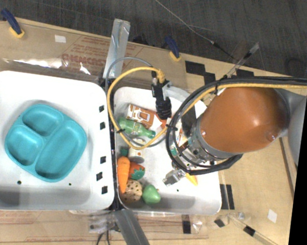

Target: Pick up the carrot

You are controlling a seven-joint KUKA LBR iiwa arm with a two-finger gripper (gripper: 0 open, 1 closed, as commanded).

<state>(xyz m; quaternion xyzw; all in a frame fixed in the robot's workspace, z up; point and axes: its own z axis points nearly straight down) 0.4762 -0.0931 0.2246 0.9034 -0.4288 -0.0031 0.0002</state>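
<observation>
Leftmost, the carrot [122, 169] lies against the right bin's [205, 196] left wall, long axis up-down in view. Rightward, well apart, hangs the end effector [174, 177]; its opening I cannot tell.
</observation>
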